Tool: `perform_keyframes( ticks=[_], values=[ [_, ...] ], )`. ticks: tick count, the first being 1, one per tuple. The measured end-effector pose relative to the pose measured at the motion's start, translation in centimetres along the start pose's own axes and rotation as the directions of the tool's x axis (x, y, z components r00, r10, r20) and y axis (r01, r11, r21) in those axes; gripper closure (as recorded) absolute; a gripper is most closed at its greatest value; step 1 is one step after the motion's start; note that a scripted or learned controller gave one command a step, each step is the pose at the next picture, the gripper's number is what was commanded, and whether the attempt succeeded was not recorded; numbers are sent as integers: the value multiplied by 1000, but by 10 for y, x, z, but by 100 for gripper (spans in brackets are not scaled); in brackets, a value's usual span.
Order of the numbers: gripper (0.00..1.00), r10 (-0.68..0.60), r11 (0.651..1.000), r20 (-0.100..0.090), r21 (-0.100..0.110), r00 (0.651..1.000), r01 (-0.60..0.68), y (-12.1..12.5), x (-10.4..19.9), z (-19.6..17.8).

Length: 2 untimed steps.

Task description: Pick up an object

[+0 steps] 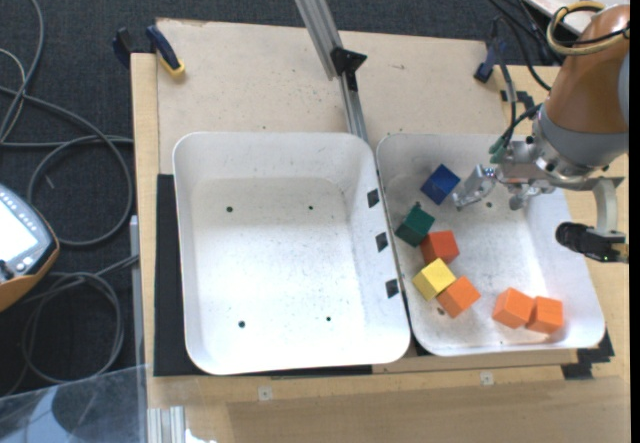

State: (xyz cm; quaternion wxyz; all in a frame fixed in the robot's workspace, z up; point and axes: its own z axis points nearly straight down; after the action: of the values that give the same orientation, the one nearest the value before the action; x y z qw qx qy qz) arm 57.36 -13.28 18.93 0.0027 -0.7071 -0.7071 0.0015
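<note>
Arm: grey with an orange band, reaching in from 3 o'clock over the right bin (590, 326).
Gripper (497, 186): low over the upper part of the right bin, just right of the blue cube (440, 183); whether it is open or closed I cannot tell, and I see no block between its fingers.
Blue cube: at about 11 o'clock in the right bin, tilted on the bin floor, close beside the gripper.
Green cube (415, 226): at 7 o'clock from the blue cube, near the bin's left wall.
Red-orange cube (440, 247): touching the green cube at its 4 o'clock.
Yellow cube (435, 278): just below the red-orange cube.
Orange cube (459, 296): touching the yellow cube at its 4 o'clock.
Orange pair (529, 311): two more orange blocks side by side at 5 o'clock in the bin, apart from the cluster.
Left bin (190, 261): white, speckled, beside the right bin.
Bench (250, 81): tan board under both bins, a metal rail (312, 1) crossing at 12 o'clock.
</note>
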Motion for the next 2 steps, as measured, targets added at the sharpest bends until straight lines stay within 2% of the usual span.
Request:
perform_keyframes(
  ticks=[2],
  values=[
    [0,0,1000,0,0,1000,0,2,-8,92]
  ],
)
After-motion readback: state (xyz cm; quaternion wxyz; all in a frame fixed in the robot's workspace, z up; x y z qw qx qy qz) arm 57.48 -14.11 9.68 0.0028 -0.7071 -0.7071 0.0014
